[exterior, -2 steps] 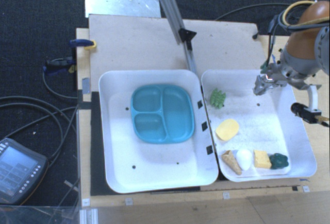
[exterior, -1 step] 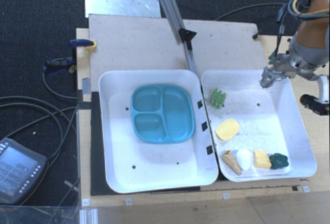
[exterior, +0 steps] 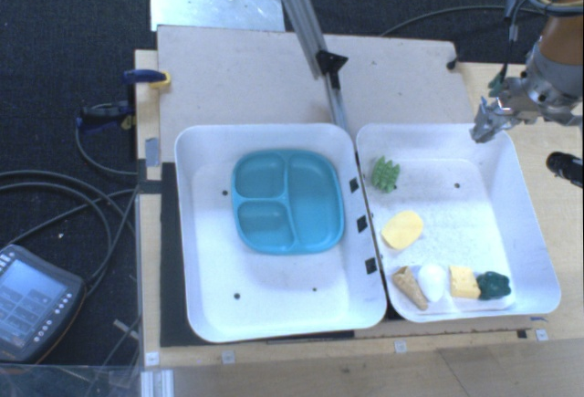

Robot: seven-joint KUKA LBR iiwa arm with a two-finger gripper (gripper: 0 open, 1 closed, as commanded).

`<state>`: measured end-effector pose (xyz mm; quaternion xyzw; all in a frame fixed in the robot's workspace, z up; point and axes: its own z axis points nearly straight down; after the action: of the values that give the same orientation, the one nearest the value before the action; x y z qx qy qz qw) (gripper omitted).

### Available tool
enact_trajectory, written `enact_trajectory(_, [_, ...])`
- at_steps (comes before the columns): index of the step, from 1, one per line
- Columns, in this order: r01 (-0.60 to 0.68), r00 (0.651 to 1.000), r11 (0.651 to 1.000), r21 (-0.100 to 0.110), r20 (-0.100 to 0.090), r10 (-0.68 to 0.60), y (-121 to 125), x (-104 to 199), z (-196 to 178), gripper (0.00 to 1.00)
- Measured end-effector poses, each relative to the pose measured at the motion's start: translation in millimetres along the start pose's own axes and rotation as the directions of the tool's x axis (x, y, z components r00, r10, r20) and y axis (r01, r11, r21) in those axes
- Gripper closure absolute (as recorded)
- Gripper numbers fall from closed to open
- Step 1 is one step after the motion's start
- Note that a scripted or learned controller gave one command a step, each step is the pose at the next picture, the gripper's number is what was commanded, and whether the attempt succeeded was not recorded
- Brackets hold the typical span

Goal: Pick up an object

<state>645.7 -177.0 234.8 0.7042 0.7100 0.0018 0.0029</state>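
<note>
The right bin (exterior: 511, 194) holds a small green leafy piece (exterior: 385, 173) near its upper left and a yellow lump (exterior: 402, 229) below it. Along the bin's front edge lie a tan cone-shaped piece (exterior: 410, 287), a white egg-like piece (exterior: 432, 281), a yellow block (exterior: 464, 282) and a dark green piece (exterior: 494, 285). My gripper (exterior: 485, 125) hangs over the bin's upper right rim, well away from all the objects, with nothing seen between its fingers.
The left bin (exterior: 205, 231) holds a blue divided plate (exterior: 287, 201). A slanted metal pole (exterior: 301, 7) crosses the bench behind the bins. Cables and a clamp (exterior: 146, 77) lie off the bench's left side, with a teach pendant (exterior: 32, 299) at lower left.
</note>
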Motion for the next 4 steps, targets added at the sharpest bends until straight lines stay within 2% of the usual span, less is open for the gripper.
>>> enact_trajectory(1, [0.003,1.0,1.0,0.004,-0.003,-0.003,-2.7,50.3,-10.3,1.0])
enact_trajectory(2, [0.002,1.0,1.0,0.007,-0.003,-0.002,-19.0,100.4,-7.1,1.0])
enact_trajectory(3, [0.003,1.0,1.0,0.006,-0.004,-0.003,-21.2,151.6,5.2,1.0])
enact_trajectory(4, [0.004,1.0,1.0,0.006,-0.005,-0.004,-32.3,213.9,1.1,1.0])
